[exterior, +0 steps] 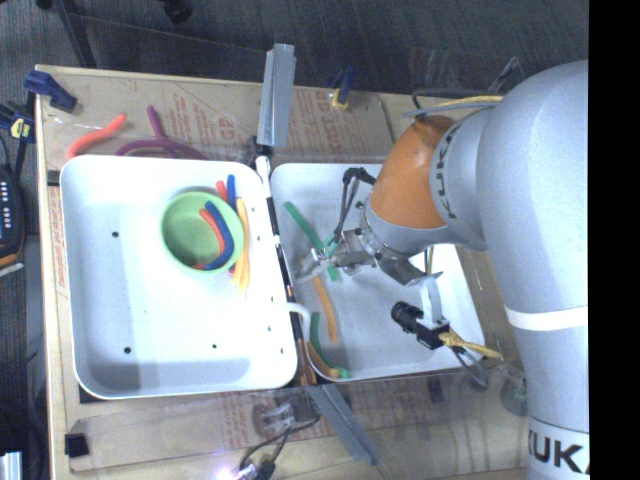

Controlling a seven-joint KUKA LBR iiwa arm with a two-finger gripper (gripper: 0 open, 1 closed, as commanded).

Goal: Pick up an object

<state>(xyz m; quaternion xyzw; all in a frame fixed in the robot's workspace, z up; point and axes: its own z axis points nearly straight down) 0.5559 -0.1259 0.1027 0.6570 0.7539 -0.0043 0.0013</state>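
The gripper (pixel 328 260) is down in the right bin (pixel 375 353), near the wall it shares with the left bin (pixel 100 298). Whether it is open or closed cannot be told. A green stick (pixel 300 224) and an orange stick (pixel 325 308) lie in the right bin just beside the gripper. A green bowl (pixel 195 230) with coloured sticks sits in the left bin.
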